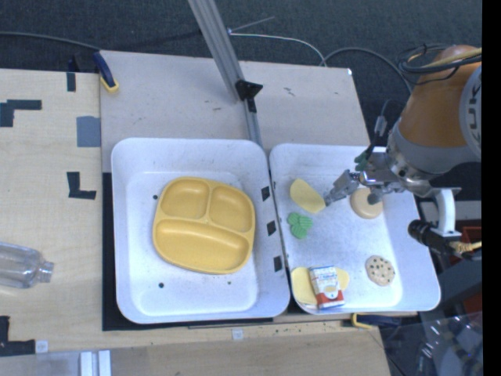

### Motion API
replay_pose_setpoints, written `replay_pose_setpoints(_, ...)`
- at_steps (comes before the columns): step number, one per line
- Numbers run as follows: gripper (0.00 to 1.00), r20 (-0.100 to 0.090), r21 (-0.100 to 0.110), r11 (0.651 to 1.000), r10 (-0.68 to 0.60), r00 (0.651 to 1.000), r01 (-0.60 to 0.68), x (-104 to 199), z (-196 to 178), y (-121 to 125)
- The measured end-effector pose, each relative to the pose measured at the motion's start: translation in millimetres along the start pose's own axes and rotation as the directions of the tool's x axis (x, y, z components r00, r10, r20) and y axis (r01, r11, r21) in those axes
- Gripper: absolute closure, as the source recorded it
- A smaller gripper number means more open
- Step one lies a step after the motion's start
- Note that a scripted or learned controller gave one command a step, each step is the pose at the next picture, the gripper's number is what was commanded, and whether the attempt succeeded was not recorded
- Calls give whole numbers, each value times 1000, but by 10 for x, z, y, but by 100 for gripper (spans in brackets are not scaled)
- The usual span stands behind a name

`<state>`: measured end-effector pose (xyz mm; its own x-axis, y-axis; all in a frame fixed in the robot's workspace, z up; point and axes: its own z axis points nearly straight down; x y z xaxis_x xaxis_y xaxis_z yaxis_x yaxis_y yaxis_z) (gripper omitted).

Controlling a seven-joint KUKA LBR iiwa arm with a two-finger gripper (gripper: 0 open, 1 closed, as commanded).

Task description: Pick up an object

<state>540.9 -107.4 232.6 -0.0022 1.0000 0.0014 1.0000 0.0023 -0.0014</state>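
Camera view, fixed above the bench (pixel 47 210): two shallow white bins sit side by side. Left bin (pixel 125 233) contains one yellow divided plate (pixel 205 224), lying flat near its centre. Right bin (pixel 407 288) contains five items: a yellow wedge-shaped piece (pixel 307 196) near the upper left, a small green cluster (pixel 299 225) just below it, a tan round object (pixel 365 204) toward the upper right, a speckled cookie (pixel 380 270) near the lower right, and a small carton (pixel 326 286) resting on a yellow piece at the front edge.

Arm (pixel 438 116) enters from the right, above the right bin. End effector (pixel 354 188) sits low between the wedge and the tan round object; one dark finger angles toward the wedge. Nothing is seen held between the fingers, and how far they are parted I cannot tell.

A clear plastic bottle (pixel 19 265) lies on the bench, well left of the bins.
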Motion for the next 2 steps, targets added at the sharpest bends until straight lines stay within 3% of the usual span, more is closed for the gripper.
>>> replay_pose_setpoints(1,100,-2,1,1000,-2,1000,2,11,-96,3)
replay_pose_setpoints(2,100,2,3,1000,3,1000,-3,68,84,-95)
